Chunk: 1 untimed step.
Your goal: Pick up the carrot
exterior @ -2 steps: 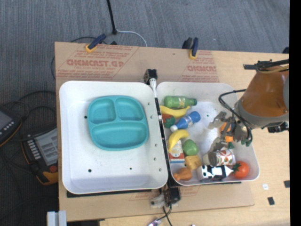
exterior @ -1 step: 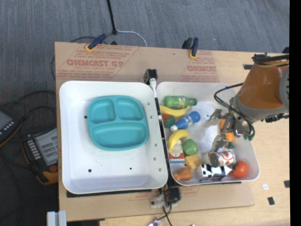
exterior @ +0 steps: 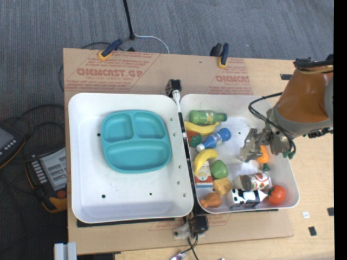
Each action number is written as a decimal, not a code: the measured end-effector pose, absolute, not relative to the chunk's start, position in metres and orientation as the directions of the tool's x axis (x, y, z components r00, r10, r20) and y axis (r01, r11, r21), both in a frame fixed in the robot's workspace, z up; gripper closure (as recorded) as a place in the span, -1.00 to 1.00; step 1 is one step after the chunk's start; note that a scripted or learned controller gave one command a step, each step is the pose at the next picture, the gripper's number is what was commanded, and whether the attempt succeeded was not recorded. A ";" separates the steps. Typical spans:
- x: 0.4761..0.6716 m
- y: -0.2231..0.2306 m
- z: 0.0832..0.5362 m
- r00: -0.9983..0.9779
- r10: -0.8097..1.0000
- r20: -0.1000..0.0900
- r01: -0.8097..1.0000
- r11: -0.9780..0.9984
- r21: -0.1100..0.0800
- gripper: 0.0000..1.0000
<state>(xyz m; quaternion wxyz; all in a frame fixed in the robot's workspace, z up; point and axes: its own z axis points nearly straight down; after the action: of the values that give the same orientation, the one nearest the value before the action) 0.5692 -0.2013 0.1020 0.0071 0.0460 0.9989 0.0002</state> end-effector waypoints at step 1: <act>0.562 -0.213 0.091 -0.964 0.264 -0.010 0.264 0.964 0.007 1.00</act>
<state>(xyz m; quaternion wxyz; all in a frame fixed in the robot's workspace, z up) 0.5617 -0.2130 0.0914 0.0054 0.1332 0.9911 0.0030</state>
